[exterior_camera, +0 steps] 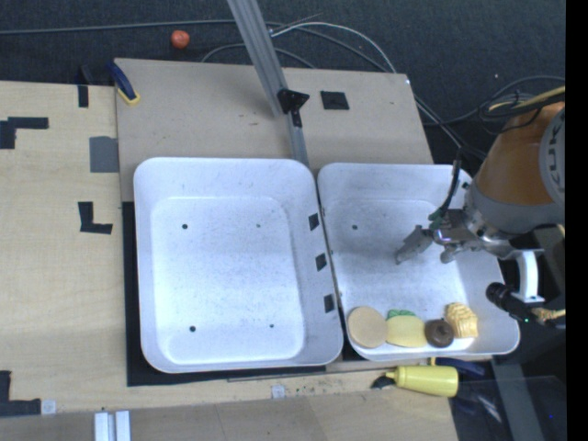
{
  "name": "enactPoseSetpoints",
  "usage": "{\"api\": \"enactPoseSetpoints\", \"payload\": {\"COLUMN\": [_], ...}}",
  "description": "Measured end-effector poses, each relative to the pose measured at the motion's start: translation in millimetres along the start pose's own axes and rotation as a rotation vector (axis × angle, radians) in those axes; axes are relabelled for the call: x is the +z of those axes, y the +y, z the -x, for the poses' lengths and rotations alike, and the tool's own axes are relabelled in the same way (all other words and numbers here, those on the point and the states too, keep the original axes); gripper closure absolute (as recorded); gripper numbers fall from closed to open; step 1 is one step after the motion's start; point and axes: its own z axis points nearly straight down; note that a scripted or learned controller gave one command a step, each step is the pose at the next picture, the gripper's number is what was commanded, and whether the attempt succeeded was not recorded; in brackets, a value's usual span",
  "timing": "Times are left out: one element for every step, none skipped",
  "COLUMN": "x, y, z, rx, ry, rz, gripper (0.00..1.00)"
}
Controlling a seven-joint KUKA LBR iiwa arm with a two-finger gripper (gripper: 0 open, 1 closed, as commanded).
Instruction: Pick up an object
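Lying closest to the camera, just outside the right bin point(478, 191) on the bench edge, is a yellow-handled tool point(424, 379); it is not among the bin's contents. Just beyond it, along the right bin's near wall, sits a tight row of small pieces: a tan disc point(366, 326), a green piece point(399, 315) partly hidden behind a pale yellow piece point(405, 331), a dark brown ring point(440, 334) and a ridged yellow piece point(461, 321). They look like toy food, so probably light, rigid and fairly smooth; not fragile, but apt to skid on the bin floor. The ridged yellow piece at the row's right end seems the easiest to take, across its narrow sides, since only the ring touches it. The tan disc lies flat and would give the fingers little edge.

Farther in, over the bare middle of the right bin, the gripper point(428, 245) hangs apart from the row. Its fingers appear spread, with nothing between them. The left bin point(147, 182) lies beside it, across the shared wall.
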Motion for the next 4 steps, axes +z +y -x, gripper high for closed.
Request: {"api": "enactPoseSetpoints", "payload": {"x": [46.6, 34.7, -7.2, -59.3], "y": [2.1, 3.1, 1.2, 1.8], "z": [-8.2, -8.1, -8.2, -8.3], "rx": [0.000, 0.000, 0.000, 0.000], "ry": [0.000, 0.000, -0.001, -0.001], "rz": [-0.001, 0.003, 0.007, 0.008], "gripper": [0.00, 1.00, 1.00, 1.00]}}
